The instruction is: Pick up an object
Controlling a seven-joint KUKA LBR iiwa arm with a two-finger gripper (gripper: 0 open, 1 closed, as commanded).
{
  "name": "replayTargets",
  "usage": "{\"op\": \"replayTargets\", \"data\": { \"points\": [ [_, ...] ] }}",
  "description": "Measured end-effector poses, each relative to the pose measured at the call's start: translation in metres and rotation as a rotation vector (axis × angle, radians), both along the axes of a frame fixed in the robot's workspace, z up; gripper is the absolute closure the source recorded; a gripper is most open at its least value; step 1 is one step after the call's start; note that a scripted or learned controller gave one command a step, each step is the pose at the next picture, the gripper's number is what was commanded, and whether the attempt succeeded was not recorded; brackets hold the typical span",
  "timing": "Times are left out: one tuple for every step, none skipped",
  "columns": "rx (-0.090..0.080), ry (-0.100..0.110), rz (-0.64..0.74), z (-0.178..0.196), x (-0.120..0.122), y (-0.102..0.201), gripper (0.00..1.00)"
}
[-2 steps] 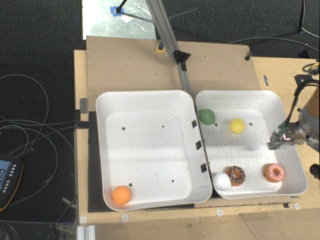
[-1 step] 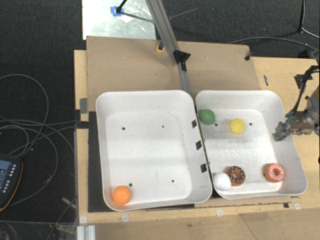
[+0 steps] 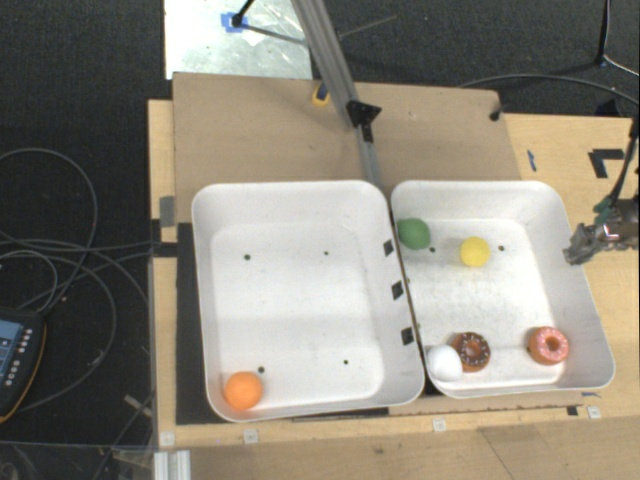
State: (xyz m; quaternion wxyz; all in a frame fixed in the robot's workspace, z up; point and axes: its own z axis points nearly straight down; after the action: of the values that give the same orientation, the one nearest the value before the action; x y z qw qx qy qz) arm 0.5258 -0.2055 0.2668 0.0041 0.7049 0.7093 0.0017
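The gripper (image 3: 592,240) sits at the far right, just outside the right bin's (image 3: 575,298) rim at about three o'clock of that bin, and nothing is visible between its fingers; it is too small and dim here to tell how far it stands open. Judged from that, the task is at its very start: the approach, with no object yet chosen or reached. The nearest candidates lie in the right bin: a yellow ball (image 3: 475,252) toward twelve o'clock, a green ball (image 3: 413,233) at ten o'clock hard by the divide, a pink-frosted doughnut (image 3: 548,345) at five o'clock, and a chocolate doughnut (image 3: 472,351) at six o'clock touching a white ball (image 3: 444,363) at seven. The left bin (image 3: 215,298) holds one orange ball (image 3: 243,390) in its seven o'clock corner. The count, then: four balls, two doughnuts, two bins. The next move likely calls for swinging in over the rim, centring above a free-standing piece such as the yellow ball or pink doughnut, and descending with the fingers spread; the touching pair would be harder to separate cleanly.
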Motion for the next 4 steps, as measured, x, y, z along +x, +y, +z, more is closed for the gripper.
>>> {"op": "replayTargets", "data": {
  "points": [
    [0.005, 0.006, 0.005, -0.011, 0.017, 0.055, 1.0],
    [0.006, 0.006, 0.005, -0.007, 0.025, 0.114, 1.0],
    [0.005, 0.005, 0.005, -0.003, 0.036, 0.166, 1.0],
    [0.006, 0.009, 0.004, -0.018, 0.034, 0.223, 1.0]
  ]
}}
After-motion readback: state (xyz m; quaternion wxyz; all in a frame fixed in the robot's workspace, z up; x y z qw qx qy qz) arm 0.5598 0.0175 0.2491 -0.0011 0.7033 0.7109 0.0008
